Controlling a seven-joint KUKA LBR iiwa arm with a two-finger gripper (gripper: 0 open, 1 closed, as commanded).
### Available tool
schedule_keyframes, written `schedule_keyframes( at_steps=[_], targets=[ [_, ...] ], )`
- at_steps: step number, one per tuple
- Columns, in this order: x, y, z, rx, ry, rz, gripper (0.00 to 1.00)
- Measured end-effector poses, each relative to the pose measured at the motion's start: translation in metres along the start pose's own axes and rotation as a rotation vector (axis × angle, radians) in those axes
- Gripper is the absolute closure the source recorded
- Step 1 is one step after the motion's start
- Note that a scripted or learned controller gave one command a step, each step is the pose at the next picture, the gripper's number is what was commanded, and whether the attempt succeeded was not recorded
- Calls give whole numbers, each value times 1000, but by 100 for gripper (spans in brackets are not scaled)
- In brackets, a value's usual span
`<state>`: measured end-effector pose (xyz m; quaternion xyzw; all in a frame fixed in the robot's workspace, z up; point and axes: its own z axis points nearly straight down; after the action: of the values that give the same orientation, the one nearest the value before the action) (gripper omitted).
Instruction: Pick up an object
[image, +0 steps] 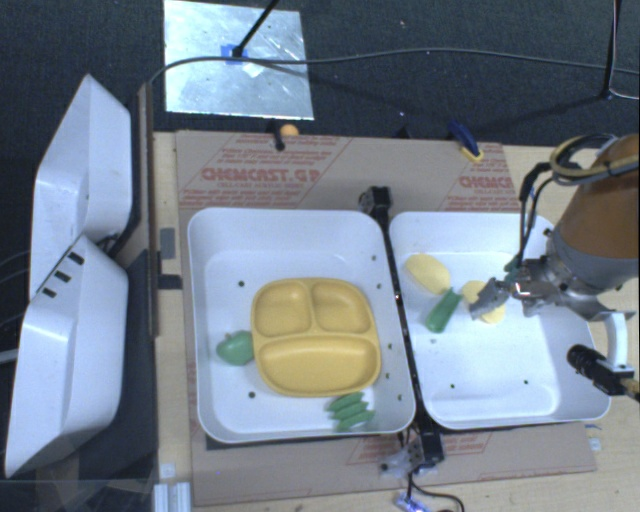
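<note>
We see a brown cardboard sheet (330, 165) with red print under two white bins, on dark carpet. The left bin (205, 300) holds a yellow divided plate (315, 333), with a green apple-like toy (235, 347) just left of it and green pea pods (350, 408) at its near edge. In the right bin (520, 390) lie a yellow lemon-like piece (427, 271) and a green stick (443, 310). The gripper (492, 298) hangs over a small yellow piece (487, 313); we cannot tell how its jaws stand. A shiny metal sheet (235, 60) lies far back.
</note>
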<state>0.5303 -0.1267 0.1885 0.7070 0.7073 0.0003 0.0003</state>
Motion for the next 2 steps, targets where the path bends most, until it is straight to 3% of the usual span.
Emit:
schedule_keyframes(
  at_steps=[1,2],
  targets=[
    [0,0,0,0,0,0,0],
    [-35,2,22,1,0,2,0]
  ],
)
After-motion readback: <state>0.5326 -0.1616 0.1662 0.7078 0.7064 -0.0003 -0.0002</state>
